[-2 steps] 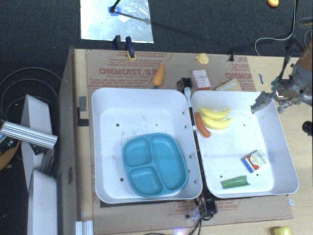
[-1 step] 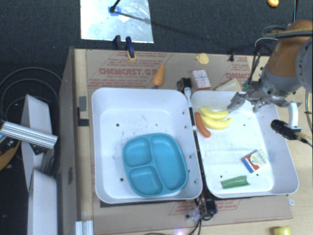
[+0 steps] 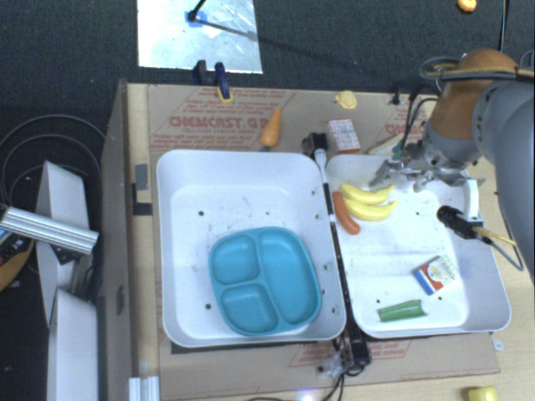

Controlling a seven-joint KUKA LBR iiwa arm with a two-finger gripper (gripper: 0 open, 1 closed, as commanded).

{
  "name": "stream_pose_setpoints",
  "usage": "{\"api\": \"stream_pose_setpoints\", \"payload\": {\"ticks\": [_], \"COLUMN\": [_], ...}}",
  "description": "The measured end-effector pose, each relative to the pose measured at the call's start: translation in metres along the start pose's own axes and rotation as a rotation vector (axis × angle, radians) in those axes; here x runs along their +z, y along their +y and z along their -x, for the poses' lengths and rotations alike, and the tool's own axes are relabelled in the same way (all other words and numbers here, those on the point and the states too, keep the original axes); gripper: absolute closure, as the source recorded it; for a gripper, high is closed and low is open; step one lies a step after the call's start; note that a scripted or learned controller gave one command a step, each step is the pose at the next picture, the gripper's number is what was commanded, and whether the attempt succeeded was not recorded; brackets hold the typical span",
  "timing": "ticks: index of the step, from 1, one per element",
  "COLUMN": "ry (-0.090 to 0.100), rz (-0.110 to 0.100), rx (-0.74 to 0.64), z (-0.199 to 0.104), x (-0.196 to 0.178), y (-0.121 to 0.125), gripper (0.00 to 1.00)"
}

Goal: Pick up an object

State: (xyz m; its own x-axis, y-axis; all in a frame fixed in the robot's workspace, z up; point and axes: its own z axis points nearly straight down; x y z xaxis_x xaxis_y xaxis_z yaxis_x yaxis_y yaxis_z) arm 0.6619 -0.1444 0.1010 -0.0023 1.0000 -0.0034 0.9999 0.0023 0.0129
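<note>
My gripper [image 3: 403, 176] hangs over the back of the right bin [image 3: 489, 295], just right of a bunch of yellow bananas [image 3: 368, 203]. It looks open, with nothing between its fingers. An orange-red sausage-shaped toy [image 3: 345, 212] lies left of the bananas, against the bin's left wall. Toward the front of the same bin lie a small red, white and blue box [image 3: 435, 274] and a green pod-like piece [image 3: 400, 310]. In the left bin [image 3: 180, 224] sits a blue divided plate [image 3: 263, 278].
Behind the bins, the cardboard bears an orange carrot [image 3: 271, 129], a small pink-and-white box [image 3: 343, 134] and a yellow scrap [image 3: 346, 100]. Blue clamps [image 3: 209, 73] grip the bench's far edge. The grey arm [image 3: 501, 124] fills the right side.
</note>
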Motion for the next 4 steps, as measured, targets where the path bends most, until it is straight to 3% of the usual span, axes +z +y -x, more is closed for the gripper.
{"api": "stream_pose_setpoints", "payload": {"ticks": [1, 2, 3, 4], "ry": [0.002, 0.003, -0.003, 0.004], "rz": [-0.008, -0.015, 0.008, -0.015], "rx": [-0.003, 0.003, -0.004, 0.004], "z": [-0.052, 0.006, 0.023, 0.064], "x": [0.015, 0.016, -0.160, -0.081], "y": [0.008, -0.056, 0.013, -0.050], "gripper": [0.00, 0.00, 0.00, 0.00]}}
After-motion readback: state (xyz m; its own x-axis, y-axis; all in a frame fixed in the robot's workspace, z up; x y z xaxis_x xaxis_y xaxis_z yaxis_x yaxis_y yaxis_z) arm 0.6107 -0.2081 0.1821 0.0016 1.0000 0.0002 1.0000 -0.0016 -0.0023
